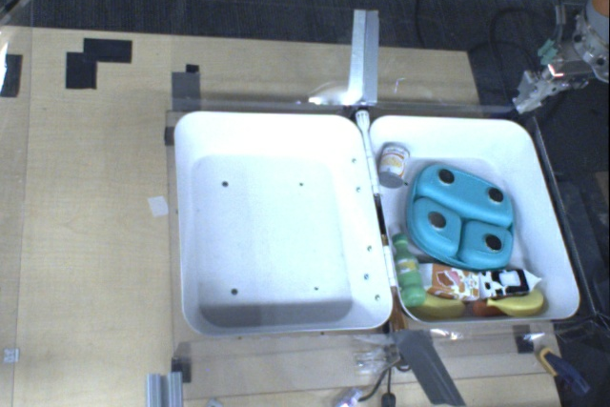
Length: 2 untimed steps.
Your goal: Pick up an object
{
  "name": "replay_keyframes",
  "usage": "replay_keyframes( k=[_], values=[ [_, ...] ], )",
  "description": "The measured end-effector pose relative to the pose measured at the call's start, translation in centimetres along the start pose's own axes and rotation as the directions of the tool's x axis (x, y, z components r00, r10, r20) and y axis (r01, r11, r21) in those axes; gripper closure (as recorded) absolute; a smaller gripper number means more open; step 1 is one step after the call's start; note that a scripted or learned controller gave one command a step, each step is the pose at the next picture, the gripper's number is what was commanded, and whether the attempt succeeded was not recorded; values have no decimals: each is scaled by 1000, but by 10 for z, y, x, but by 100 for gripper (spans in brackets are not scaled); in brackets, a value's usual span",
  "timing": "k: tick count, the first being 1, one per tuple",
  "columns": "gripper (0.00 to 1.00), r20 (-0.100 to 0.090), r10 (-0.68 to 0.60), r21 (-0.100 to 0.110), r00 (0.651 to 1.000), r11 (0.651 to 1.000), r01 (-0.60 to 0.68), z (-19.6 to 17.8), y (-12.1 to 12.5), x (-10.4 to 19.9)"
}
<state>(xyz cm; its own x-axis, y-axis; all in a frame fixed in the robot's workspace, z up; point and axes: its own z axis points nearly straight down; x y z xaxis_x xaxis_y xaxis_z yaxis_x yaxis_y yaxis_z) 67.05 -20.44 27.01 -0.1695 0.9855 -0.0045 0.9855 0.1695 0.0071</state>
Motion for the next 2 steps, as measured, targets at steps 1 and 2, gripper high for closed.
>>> replay_keyframes(
  k=[1,2],
  values=[
    [100,0,2,-2,1000,1000,-2,-71,0,-1],
    [100,4,-4,-9,1000,1000,4,-84,2,0]
  ],
)
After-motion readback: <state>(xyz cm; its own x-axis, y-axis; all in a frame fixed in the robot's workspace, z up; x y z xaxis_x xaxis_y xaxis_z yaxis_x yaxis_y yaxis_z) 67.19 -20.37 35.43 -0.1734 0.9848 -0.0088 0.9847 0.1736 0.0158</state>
